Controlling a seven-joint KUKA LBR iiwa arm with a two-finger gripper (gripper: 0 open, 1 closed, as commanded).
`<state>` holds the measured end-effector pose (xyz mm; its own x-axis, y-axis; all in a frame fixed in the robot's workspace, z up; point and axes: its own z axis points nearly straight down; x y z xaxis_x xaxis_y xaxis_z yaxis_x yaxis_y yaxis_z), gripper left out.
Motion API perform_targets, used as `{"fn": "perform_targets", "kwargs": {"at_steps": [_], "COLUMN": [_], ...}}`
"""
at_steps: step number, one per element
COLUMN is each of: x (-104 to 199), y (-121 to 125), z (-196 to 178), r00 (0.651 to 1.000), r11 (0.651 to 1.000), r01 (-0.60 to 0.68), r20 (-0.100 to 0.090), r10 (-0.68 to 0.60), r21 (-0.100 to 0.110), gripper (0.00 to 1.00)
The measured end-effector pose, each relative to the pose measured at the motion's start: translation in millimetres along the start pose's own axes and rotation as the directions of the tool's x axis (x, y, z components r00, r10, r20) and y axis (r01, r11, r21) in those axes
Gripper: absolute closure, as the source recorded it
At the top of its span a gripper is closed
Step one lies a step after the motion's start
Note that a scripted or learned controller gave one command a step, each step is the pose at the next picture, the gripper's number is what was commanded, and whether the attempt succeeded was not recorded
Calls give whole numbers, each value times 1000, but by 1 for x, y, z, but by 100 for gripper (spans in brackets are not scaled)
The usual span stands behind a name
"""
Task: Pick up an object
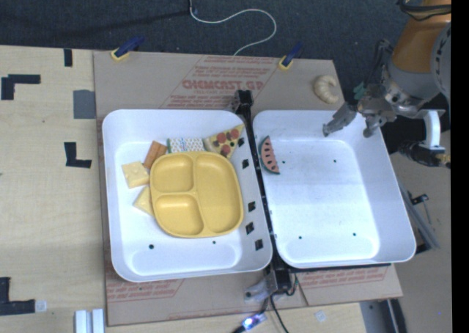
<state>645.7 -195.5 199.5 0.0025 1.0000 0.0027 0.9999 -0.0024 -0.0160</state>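
We see the gripper (352,123) with jaws spread and holding nothing above the right bin's (381,199) far edge, while the watermelon slice (270,155) lies by its left wall.

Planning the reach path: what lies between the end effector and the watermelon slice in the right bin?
In the camera view, only bare white floor of the right bin lies between the end effector and the watermelon slice.

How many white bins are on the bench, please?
2: the left bin holds a yellow tray and food pieces; the right bin holds a watermelon slice.
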Motion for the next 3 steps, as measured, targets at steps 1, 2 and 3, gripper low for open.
{"fn": "perform_targets", "kwargs": {"at_steps": [1, 2, 3], "x": [1, -1, 2], "y": [3, 2, 11], "z": [-10, 54, 113], "r00": [1000, 1000, 1000], "r11": [1000, 1000, 1000], "r01": [4, 4, 5], "r20": [3, 3, 3], "r10": [-4, -4, -5], "r21": [-14, -10, -11], "gripper": [0, 0, 0]}}
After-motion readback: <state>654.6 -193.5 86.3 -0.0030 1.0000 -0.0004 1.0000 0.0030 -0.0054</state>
